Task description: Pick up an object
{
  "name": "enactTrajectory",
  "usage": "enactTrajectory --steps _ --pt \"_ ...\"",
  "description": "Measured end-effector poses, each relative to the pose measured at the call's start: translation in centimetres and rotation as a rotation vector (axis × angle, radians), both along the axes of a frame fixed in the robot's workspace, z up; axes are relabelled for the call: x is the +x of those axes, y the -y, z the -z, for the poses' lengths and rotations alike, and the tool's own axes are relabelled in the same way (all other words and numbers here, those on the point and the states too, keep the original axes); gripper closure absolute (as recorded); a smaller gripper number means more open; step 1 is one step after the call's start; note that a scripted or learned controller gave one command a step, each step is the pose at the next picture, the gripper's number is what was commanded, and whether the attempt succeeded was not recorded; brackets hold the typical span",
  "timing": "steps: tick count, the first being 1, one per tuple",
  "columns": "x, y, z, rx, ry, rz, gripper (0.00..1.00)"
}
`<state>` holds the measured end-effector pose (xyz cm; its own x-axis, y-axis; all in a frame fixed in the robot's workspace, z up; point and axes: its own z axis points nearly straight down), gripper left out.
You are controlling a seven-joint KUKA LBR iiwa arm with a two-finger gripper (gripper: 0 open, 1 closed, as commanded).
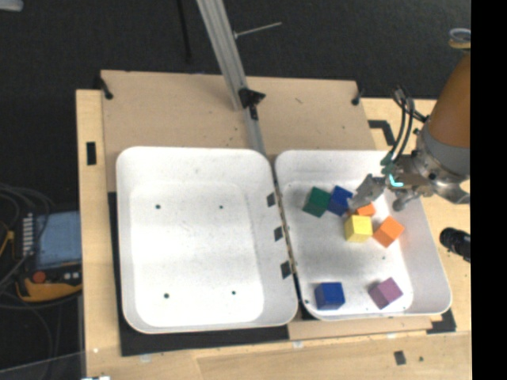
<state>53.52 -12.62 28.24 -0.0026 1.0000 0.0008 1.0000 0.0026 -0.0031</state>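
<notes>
The right bin [420, 279] holds several small blocks. A green block [316, 202] and a blue block [340, 199] sit side by side at its upper left. A yellow block [357, 228] lies just below them, with an orange block [388, 232] to its right and a small orange piece [366, 210] above it. Another blue block [329, 295] and a purple block [385, 292] rest near the bin's front. My gripper [383, 192] hangs over the cluster's upper right, its fingers spread open above the small orange piece, with nothing between them.
The left bin [198, 236] lies beside the right one. A slanted metal pole [226, 50] rises behind the bins' shared edge. Cables and a blue box [55, 240] sit off the bench at the far left.
</notes>
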Motion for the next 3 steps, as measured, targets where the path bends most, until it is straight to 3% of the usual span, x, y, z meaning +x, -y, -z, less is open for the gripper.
enactTrajectory --steps 1,3 --pt "0.1 0.0 -0.2 -0.001 0.005 0.002 0.00" --pt "0.0 0.4 10.4 -0.002 -0.001 0.004 0.00"
